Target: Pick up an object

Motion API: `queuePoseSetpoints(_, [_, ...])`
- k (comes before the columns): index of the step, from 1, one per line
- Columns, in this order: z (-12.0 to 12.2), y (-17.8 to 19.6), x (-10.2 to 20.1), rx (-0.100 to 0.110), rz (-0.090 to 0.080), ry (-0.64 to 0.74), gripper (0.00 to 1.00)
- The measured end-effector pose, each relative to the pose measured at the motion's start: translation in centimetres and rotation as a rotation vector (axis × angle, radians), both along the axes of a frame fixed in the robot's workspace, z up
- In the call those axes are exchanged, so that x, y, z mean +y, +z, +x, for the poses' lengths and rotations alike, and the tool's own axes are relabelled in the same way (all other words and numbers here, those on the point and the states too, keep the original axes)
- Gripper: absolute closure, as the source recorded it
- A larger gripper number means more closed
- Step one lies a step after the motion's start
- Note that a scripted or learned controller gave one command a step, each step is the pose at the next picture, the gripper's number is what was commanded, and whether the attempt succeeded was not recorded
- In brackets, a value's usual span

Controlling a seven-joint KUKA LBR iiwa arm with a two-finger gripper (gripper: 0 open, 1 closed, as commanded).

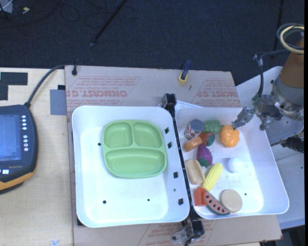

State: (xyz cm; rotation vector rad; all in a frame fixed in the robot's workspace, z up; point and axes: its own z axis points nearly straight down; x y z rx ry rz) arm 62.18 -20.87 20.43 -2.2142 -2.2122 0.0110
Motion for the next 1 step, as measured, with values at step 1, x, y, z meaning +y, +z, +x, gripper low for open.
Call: queuePoseSetpoints(1, [0.28,0.71,-0.05,-0.013,-0.003,0.001,0.00])
